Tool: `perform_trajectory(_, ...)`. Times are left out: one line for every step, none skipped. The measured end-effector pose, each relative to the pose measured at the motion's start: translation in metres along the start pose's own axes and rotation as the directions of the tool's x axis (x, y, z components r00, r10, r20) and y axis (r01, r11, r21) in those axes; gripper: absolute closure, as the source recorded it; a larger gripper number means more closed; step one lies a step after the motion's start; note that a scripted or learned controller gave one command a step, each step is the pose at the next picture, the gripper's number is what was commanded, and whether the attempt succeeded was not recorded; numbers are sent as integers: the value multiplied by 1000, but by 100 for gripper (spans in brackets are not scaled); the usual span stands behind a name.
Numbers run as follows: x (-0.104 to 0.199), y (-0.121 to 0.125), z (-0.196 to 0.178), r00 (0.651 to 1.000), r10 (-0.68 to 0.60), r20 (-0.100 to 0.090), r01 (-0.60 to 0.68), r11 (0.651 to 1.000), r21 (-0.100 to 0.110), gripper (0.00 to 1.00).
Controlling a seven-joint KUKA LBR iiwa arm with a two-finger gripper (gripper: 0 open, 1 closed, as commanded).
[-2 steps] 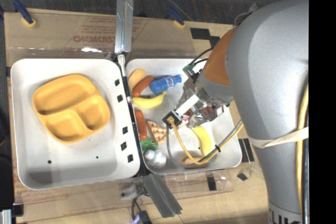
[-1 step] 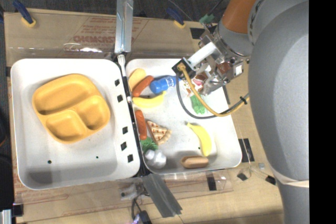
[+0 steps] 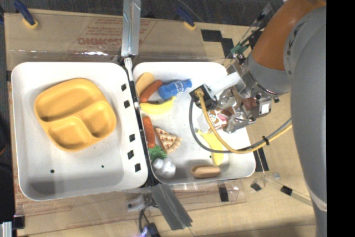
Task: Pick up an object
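Two white bins on a cardboard-covered bench. Left bin (image 3: pixel 22 136): one yellow divided tray (image 3: pixel 75 112). Right bin (image 3: pixel 183 69): one blue bottle (image 3: pixel 175 88), one banana (image 3: pixel 158 107), a pizza slice (image 3: pixel 166 140), a hot dog (image 3: pixel 205 171), other toy food along the divider. Gripper (image 3: pixel 236 114) low over that bin's right side among yellow cables; pincer state: cannot tell. Red print on the cardboard, unreadable.

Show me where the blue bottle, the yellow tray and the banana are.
blue bottle (image 3: pixel 175 87), camera view, middle of its body.
yellow tray (image 3: pixel 75 113), camera view, ridge between its compartments.
banana (image 3: pixel 157 107), camera view, middle of its curve.
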State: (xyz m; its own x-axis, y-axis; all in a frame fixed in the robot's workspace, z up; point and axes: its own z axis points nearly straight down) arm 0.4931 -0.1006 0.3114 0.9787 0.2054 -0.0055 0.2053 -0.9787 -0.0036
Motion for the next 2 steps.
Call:
perform_trajectory(-2,44,15,993,-118,1,118,993,2,100)
perform_trajectory(116,3,-63,988,-157,-5,157,988,-2,100)
